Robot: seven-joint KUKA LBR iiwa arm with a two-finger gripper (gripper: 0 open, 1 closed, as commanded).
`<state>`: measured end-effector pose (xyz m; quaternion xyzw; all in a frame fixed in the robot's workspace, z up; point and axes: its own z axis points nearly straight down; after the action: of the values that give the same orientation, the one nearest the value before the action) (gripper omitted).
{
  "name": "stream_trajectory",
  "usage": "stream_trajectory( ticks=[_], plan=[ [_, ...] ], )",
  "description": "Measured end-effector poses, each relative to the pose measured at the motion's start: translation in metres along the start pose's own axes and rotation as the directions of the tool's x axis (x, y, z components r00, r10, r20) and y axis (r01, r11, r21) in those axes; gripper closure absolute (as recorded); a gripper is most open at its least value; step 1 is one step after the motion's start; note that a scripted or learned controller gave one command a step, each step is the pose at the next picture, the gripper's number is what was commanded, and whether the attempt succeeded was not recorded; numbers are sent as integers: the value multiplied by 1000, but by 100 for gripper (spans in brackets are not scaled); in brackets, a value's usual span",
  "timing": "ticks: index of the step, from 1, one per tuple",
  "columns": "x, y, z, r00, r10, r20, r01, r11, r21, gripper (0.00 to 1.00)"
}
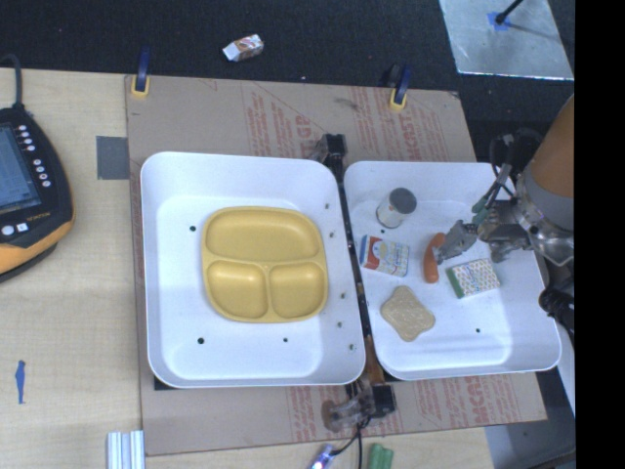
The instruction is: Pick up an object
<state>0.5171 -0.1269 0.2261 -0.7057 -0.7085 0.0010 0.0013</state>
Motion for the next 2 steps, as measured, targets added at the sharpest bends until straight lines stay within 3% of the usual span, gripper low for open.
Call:
stream_trajectory(
  ticks=[1,2],
  plan=[
    [-17,45,62,1000,-1,2,1,1000,1,0],
    [-27,58,135,1000,0,2,0,1000,2,0]
  ],
)
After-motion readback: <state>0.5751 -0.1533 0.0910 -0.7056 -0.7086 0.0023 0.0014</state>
